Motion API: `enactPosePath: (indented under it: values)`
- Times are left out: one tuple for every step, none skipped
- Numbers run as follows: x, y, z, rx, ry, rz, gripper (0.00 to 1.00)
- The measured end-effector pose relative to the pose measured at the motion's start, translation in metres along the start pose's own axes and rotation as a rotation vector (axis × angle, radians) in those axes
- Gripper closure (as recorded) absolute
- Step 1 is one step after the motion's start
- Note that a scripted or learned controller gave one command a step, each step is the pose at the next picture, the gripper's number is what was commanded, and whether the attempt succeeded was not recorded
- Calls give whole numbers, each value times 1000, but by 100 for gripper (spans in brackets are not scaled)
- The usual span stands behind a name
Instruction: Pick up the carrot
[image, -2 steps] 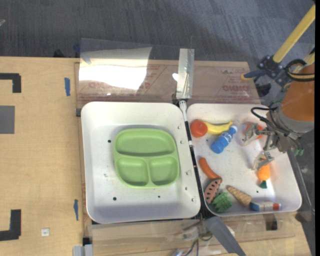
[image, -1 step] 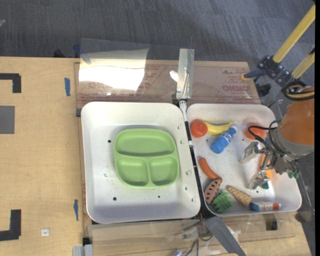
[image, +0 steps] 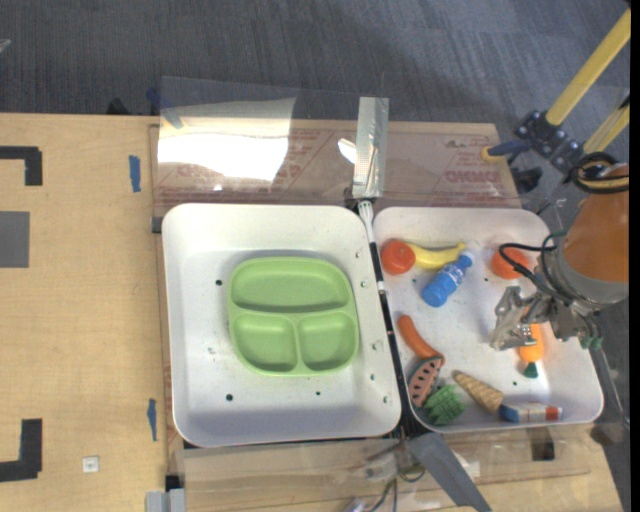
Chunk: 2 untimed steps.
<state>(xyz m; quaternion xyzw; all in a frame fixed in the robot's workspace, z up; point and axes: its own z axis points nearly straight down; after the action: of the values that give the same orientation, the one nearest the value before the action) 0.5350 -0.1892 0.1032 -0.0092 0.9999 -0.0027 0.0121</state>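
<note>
Beside the right bin's (image: 590, 395) far wall, pincer (image: 522, 325) closed on carrot (image: 531, 348)

Divided plate (image: 293, 314) is sitting centred in the left bin (image: 190, 330). Right bin (image: 580, 395) is holding the toys: banana (image: 437, 255) and bottle (image: 445, 281) at the back, sausage (image: 419, 337) toward its left, cone (image: 478, 390) and marker (image: 530, 411) in front. Gripper (image: 517, 320) is hanging over its right side, carrot (image: 531, 347) just beside it.

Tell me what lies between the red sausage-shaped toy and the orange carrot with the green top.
In the camera view, bare floor of the right white bin is all that lies between the red sausage-shaped toy and the orange carrot.
</note>
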Motion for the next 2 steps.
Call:
enactPosePath:
  values:
    - [-29, 42, -68, -5, 11, -65, 100]
    - [32, 5, 8, -7, 15, -221, 100]
